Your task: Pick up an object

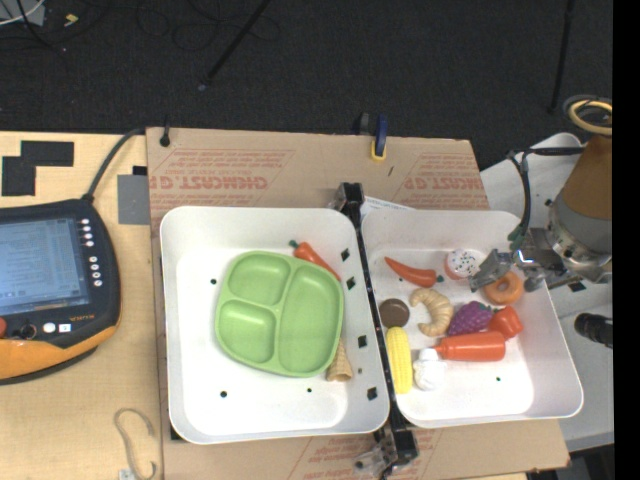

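On the tabletop, the right bin holds the toys, and the hand sits low over a donut, fingers spread, gripping nothing: the pick is not yet done.

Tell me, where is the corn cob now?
The corn cob lies in the right bin, along its left wall, below the brown round piece and beside the croissant.
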Available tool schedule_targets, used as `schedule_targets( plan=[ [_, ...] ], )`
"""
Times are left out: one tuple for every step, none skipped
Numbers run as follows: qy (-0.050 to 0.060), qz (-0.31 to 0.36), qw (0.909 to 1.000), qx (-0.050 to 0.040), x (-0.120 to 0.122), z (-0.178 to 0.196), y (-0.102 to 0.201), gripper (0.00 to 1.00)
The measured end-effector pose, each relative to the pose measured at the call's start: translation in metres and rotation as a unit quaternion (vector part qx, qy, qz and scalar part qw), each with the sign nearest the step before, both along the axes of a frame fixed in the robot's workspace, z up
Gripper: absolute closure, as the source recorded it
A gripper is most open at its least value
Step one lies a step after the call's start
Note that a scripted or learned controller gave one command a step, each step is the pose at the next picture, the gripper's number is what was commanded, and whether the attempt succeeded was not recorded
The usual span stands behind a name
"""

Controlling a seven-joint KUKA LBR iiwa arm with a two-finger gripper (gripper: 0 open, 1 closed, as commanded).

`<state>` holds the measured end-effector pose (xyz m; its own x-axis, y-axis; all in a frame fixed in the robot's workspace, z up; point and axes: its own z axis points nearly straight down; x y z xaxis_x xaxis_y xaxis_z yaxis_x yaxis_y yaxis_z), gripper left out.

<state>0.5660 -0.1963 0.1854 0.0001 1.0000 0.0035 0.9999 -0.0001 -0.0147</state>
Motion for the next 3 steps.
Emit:
schedule_targets(
  plan=[
    [-0.007,0.001,1.0,-0.0018,0.003,0.008,-0.001,0.0],
    [-0.004,0.001,1.0,-0.0007,-0.006,-0.04,0.001,0.0],
    [-0.008,0.001,1.0,-0.0002,-0.003,-0.089,0.004,0.0]
  ],
)
